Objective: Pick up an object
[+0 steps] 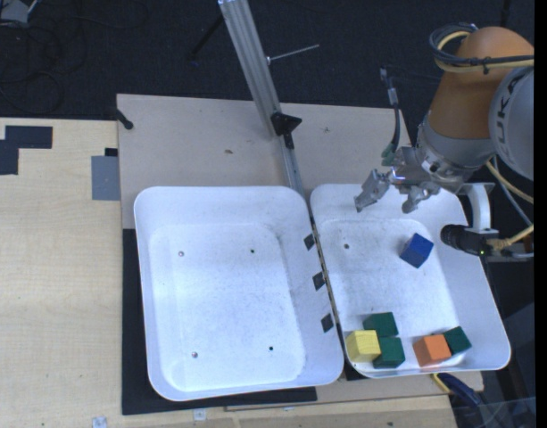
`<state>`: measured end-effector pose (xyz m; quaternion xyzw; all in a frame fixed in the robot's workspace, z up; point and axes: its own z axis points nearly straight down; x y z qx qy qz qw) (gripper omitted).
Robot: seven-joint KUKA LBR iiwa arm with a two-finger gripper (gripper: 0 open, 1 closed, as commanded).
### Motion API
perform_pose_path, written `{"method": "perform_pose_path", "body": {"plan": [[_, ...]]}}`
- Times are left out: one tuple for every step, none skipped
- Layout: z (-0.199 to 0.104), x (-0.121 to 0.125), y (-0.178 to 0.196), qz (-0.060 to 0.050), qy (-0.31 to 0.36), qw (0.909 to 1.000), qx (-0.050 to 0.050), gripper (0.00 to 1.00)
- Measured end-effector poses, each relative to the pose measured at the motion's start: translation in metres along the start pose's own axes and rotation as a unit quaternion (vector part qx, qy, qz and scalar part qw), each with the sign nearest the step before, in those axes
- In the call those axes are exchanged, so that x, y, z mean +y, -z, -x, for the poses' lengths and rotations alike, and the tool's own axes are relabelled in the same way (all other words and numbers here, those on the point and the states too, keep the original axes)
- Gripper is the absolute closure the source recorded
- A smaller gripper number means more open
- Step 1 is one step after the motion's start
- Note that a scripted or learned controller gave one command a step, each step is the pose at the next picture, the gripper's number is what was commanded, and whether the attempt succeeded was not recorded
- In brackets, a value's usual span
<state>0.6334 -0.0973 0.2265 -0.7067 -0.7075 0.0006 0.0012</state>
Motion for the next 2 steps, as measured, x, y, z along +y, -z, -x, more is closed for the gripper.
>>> {"method": "perform_pose_path", "body": {"plan": [[0.062,-0.029,0.012,0.0,-0.003,1.0,-0.001,0.0],[0.102,-0.084,-0.094,-0.005,-0.003,1.0,0.001,0.0]]}}
